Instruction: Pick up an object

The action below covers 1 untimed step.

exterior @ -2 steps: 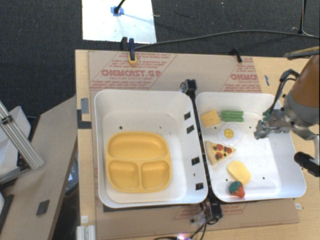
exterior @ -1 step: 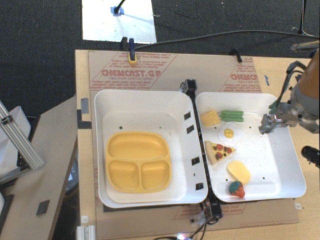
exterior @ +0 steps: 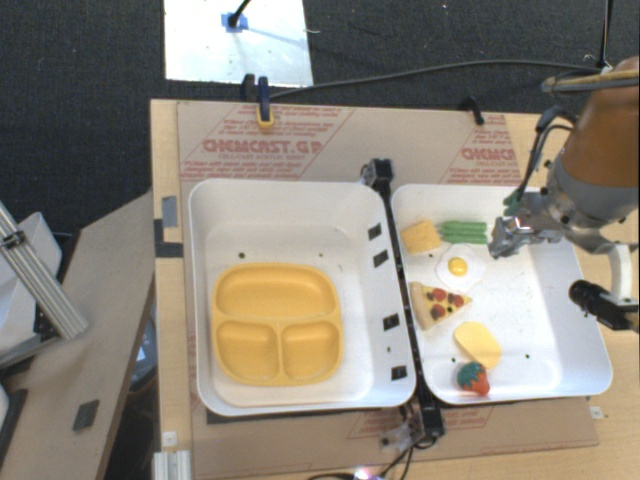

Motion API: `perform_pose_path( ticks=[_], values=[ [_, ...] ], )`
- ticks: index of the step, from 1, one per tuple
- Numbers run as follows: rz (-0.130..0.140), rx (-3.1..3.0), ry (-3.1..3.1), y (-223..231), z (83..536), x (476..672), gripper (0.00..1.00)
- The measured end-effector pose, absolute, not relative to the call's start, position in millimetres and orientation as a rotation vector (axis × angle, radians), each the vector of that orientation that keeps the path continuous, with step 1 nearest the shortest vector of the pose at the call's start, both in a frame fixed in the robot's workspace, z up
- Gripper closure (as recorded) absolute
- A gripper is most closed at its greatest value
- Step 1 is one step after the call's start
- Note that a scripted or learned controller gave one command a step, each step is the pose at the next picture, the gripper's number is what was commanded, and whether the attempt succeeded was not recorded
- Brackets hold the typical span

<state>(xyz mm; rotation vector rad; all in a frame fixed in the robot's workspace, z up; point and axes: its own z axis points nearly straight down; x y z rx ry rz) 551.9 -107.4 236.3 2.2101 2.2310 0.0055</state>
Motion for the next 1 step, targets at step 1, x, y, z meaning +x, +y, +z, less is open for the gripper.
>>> perform_pose_path(
  ticks=[1],
  values=[
    [0.005,2.210,2.232,-52.8,228.8,575.9,1.00]
  ],
)
